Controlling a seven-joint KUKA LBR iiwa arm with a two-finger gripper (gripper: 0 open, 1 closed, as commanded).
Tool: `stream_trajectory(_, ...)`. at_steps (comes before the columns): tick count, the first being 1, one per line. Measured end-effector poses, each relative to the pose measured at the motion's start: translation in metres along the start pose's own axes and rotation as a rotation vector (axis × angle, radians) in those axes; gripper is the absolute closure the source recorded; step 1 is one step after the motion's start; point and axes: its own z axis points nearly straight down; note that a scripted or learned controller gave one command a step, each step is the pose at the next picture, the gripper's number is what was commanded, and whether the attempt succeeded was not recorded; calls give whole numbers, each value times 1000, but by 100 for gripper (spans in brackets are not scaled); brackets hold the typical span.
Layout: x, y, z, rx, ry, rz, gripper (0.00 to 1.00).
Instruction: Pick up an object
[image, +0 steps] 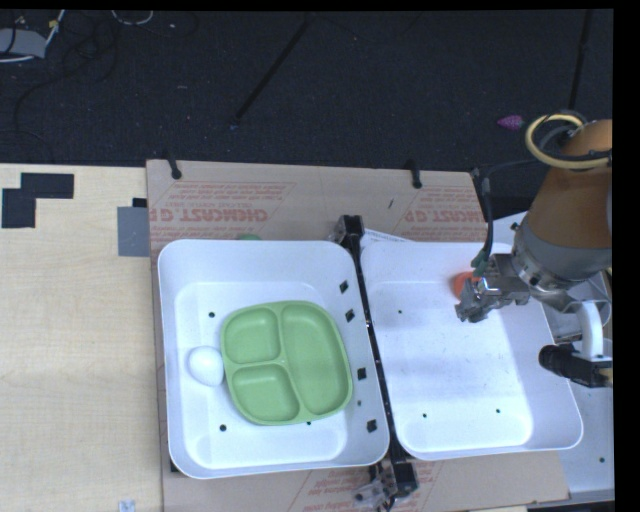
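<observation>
The tool (478, 300) (finger state cannot be determined) hangs over the right bin (560, 430), just beside an orange object (461, 283) near that bin's far wall, while the left bin (190, 262) beside it contains a green divided plate (285, 361) and a white ball (205, 365).

Smooth white plastic bins (190, 440), glossy green plastic divided plate (285, 362), matt brown cardboard backing (300, 205), pale wood-grain bench (70, 350)

Green tray (286, 362), egg (206, 365), left bin (255, 256)

Dark carpet (300, 80) (cables strewn), pale wooden bench (70, 360)
</observation>
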Motion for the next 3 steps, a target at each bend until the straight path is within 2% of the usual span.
stream_trajectory(1, 52, -5, 12, 0, 1, -1, 100)
stream_trajectory(2, 96, -6, 9, -1, 0, -1, 100)
stream_trajectory(3, 146, -18, 0, 0, 0, -2, 100)
